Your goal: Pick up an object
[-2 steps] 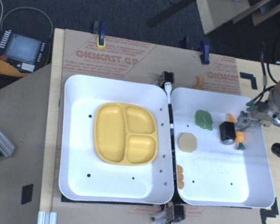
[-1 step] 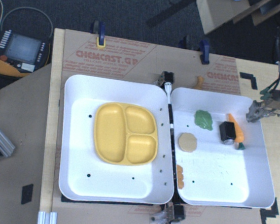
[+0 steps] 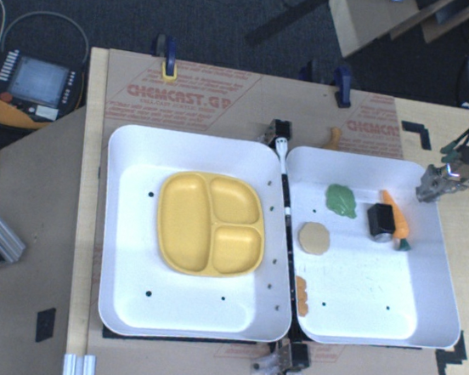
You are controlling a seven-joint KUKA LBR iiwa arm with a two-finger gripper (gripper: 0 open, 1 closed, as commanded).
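Four small bits in the right bin [image 3: 428, 277]; the green lump [image 3: 341, 200] looks soft and light, pinch its middle. Can't tell the jaws' state.

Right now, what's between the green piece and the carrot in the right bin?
In the camera view, bare white bin floor separates the green piece from the carrot; the black block sits lower, against the carrot's left side.

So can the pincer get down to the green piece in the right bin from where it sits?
Probably yes. The pincer hovers by the right bin's far right rim, and the green piece lies apart from the black block and carrot, with nothing over it.
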